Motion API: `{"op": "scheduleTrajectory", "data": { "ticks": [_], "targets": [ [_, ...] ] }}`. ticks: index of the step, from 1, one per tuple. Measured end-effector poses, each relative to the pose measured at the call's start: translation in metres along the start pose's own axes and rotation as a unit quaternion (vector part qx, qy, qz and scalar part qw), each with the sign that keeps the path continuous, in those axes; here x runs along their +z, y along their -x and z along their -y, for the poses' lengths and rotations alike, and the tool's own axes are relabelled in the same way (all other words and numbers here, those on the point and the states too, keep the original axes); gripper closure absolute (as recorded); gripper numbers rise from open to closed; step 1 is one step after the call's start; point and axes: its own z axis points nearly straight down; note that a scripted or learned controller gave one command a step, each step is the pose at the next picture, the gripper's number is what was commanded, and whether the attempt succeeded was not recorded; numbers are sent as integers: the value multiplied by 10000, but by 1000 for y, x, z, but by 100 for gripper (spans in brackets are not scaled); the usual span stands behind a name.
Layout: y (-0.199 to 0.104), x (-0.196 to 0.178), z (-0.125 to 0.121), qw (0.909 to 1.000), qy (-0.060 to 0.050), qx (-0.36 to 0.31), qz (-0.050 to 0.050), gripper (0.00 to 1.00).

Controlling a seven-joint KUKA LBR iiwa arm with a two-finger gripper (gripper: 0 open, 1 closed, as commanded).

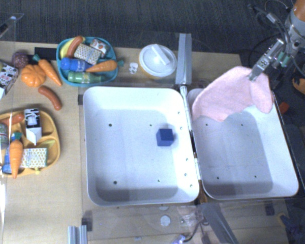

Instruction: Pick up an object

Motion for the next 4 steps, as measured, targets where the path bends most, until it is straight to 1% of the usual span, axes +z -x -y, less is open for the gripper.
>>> {"op": "scheduleTrajectory", "data": {
  "ticks": [1,2,3,4],
  "targets": [
    [-25,157,-36,9995,-10,-309,-26,100],
    [-61,164,-74,9937,-5,1120,-18,100],
    [-31,164,-72,9986,2,-527,-6,100],
    [-27,130,-42,9997,-4,242,-11,100]
  ]
}}
